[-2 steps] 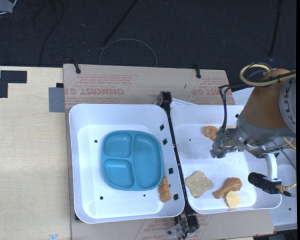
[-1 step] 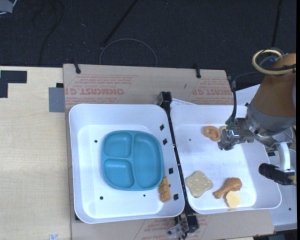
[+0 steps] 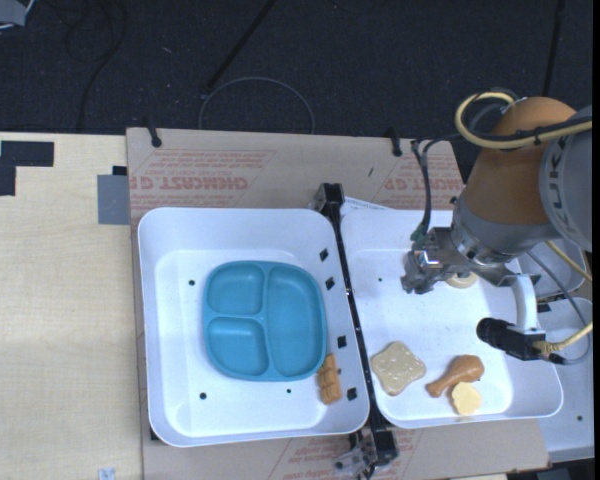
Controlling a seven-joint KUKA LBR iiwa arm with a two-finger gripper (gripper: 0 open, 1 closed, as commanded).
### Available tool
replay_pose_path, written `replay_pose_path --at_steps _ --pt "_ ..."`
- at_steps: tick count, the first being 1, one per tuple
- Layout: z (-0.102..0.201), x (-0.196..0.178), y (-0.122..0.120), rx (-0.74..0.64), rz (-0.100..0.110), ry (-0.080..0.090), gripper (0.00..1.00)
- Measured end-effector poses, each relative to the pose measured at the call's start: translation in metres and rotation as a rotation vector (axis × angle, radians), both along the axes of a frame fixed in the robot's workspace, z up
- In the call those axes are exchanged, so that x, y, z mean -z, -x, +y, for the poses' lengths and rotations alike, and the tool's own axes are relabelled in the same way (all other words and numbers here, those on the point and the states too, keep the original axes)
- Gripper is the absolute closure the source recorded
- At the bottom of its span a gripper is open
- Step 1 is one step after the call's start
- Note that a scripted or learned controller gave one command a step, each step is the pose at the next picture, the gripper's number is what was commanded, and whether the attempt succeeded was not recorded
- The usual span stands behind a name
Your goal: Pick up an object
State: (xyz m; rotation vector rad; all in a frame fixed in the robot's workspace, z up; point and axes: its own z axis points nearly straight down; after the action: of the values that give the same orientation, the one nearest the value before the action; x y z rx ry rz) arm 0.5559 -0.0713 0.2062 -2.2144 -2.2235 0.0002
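A toy drumstick [image 3: 456,374], yellow slice [image 3: 467,399] and bread slice [image 3: 397,367] lie along the right bin's [image 3: 390,233] near edge. The pincer [image 3: 421,271] hangs over that bin's middle; its grip I cannot tell. The left bin [image 3: 170,238] holds a blue divided plate [image 3: 264,320].

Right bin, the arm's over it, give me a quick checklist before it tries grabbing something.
1. Things to pick in the right bin: ok, a toast slice, a drumstick and a yellow piece lie near its front.
2. Gripper above one of them: not ok, it sits toward the back, apart from all three.
3. Gripper carrying anything: cannot tell.
4. Toast slice free of neighbours: ok.
5. Drumstick and yellow piece apart: not ok, they look to be touching.
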Motion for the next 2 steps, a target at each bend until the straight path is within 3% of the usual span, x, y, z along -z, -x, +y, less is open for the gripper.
replay_pose_path --at_steps 2 --pt "0.116 0.009 -0.016 -0.001 0.001 0.000 1.00"
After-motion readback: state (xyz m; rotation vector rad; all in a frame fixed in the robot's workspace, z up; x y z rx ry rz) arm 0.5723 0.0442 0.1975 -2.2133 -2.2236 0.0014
